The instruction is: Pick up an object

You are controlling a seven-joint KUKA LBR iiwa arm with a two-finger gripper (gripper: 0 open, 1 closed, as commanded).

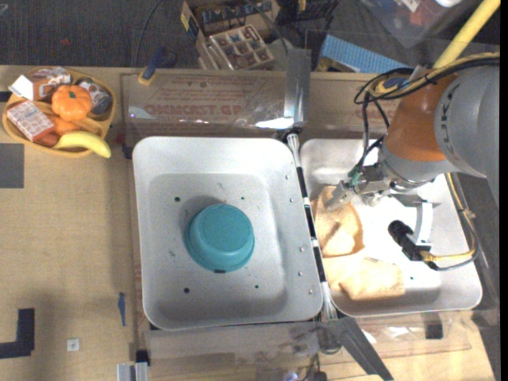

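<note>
Arm [444, 125] reaching from right, end effector [353, 187] low over right bin [460, 292]

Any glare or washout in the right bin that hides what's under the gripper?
Camera view: the right bin floor is overexposed near the gripper, washing out the pale tan objects; the left bin and teal bowl are evenly lit and sharp.

Wooden bench [63, 252] carrying two white bins [159, 292] side by side and, far left, a fruit bowl [55, 113], apparently.
</note>
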